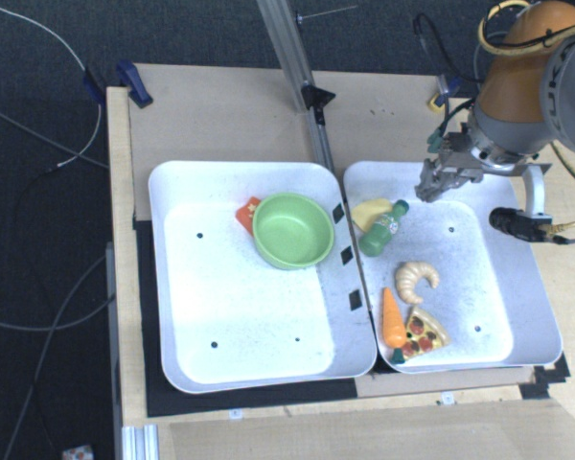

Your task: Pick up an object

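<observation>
Camera view puts your gripper [437, 186] over the far part of the right bin [498, 257], hanging from the grey arm [527, 65] with its orange band; you cannot tell from this angle whether it is released or clenched, and you can see nothing in it. Nearest to it, toward the divider, a green bottle [380, 231] lies tilted against a yellow piece [367, 213]. Nearer the front of that bin you have a croissant [417, 279], then a carrot [392, 318] just beside a pizza slice [424, 333]. Bare bin floor lies under the gripper, so none of these sits directly below it. Across in the left bin [240, 314] a green bowl [292, 230] rests touching a small red block [246, 215] at its far left edge.
</observation>
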Available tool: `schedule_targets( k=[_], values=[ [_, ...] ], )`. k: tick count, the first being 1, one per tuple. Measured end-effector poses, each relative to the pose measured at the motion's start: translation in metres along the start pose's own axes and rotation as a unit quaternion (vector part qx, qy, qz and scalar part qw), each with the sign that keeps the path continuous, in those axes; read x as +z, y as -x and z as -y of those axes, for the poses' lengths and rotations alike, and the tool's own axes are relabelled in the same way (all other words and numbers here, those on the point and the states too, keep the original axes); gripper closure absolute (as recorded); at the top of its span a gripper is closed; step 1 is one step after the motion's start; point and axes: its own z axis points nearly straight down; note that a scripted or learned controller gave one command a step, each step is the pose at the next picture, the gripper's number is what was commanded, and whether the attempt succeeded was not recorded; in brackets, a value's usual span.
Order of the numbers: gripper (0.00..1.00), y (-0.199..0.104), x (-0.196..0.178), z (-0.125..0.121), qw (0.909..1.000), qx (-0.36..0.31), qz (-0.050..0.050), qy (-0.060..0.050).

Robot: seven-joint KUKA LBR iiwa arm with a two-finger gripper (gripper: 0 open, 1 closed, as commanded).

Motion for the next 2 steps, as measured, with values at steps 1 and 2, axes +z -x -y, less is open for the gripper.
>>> schedule_targets(
  k=[1, 2],
  values=[
    [1.0, -0.007, -0.058, -0.011, 1.0, -0.001, 0.0, 0.001],
    [1.0, -0.008, -0.087, -0.012, 1.0, 0.0, 0.0, -0.001]
  ],
)
